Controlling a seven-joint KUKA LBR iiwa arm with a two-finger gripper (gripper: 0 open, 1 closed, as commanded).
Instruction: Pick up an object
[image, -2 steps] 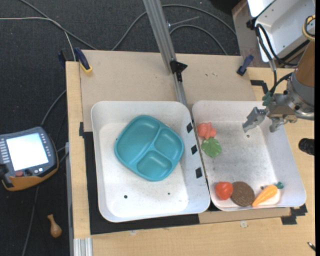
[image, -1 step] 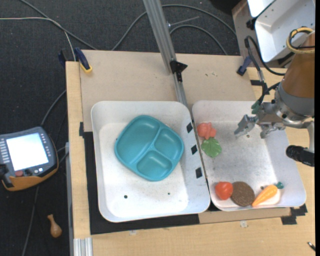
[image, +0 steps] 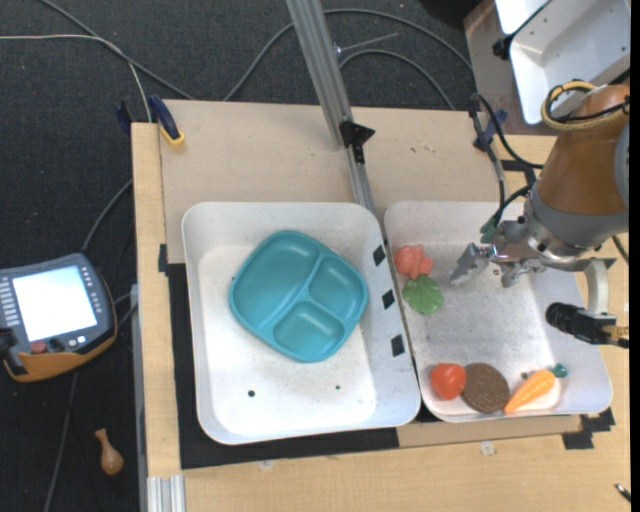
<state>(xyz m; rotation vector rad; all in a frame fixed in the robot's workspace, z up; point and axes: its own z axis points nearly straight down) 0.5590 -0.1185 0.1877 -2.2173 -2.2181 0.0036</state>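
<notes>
Right bin (image: 560, 330), contents, five pieces. Orange-pink toy (image: 412, 262), near the far left corner. Green leafy toy (image: 423, 296), touching it on the near side. Red tomato (image: 448, 380), near left corner. Brown round patty (image: 486, 388), touching the tomato's right side. Orange carrot (image: 532, 390) with green top, just beside the patty, against the near rim. None of these is in my grasp.

My hand (image: 488, 266): over the right bin's far half, fingers spread apart with nothing between them, to the right of the pink and green toys and apart from both.

Left bin (image: 215, 330): one teal divided plate (image: 298, 294), three compartments, lying in the middle.

Desk (image: 250, 150): tan board under both bins, a metal pole (image: 322, 62) rising from its far edge between them.

Floor (image: 60, 130), left of the desk: a control pendant (image: 52, 312) with a lit screen.
</notes>
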